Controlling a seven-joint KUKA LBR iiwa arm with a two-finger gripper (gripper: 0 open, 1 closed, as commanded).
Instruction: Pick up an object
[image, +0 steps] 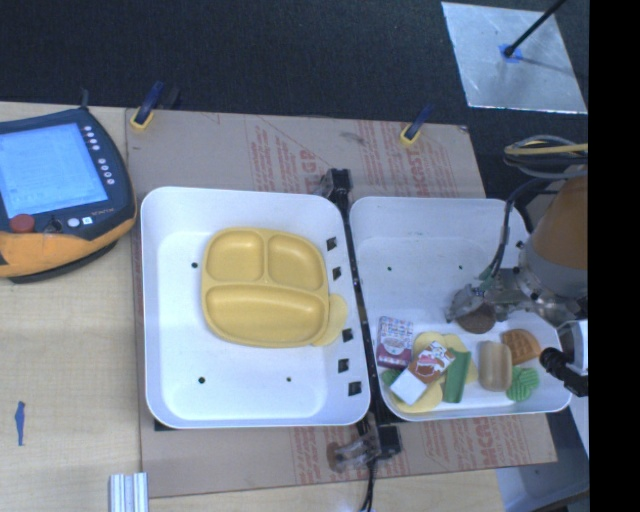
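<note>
Along the near wall of the right white bin (420, 215) lies a heap of small toy foods (455, 368). The gripper (478, 305) hovers just above them, beside a brown round piece (478, 322); whether it grasps anything I cannot tell. Nothing appears lifted yet. The left white bin (170, 300) holds a yellow compartment tray (265, 287).

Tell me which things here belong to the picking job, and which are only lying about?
For the job: claw, right bin, toy foods in it, such as the bread roll and green leaf.

Lying about: yellow tray, left bin, control tablet, two clamps.
</note>
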